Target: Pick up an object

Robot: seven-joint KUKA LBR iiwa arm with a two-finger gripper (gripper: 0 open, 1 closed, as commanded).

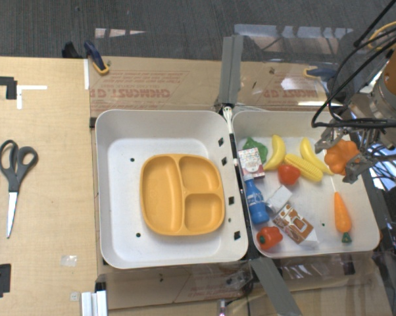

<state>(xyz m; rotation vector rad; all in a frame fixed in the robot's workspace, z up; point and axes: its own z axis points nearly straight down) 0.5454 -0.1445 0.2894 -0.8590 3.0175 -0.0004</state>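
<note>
The gripper [341, 155] hangs at the right bin's [366, 242] far right corner with an orange pepper [339, 157] between its two fingers, which look pinched on it; the metal parts cross over the fruit here, so the grip is likely but not crisp to the eye. The pepper seems to sit a little above the bin floor rather than on it, though the slanted view makes that height hard to judge.

As for progress, I would say the grasp is made and the lift is either under way or just ahead. What is left is to carry the pepper clear of the bin without it slipping.

The pepper is a small, rounded, bright orange toy, smooth and glossy, probably hard plastic. That shape could roll out of a light pinch.

Other things lie in the right bin. Two bananas [303, 162] rest just left of the gripper, and a tomato [289, 174] touches the lower one. A carrot [342, 213] lies near the right wall. A blue bottle [256, 204] lies by the left wall, and a red pepper [269, 237] sits near the front edge. The left bin [112, 176] holds a yellow tray [182, 195] at its middle.
</note>
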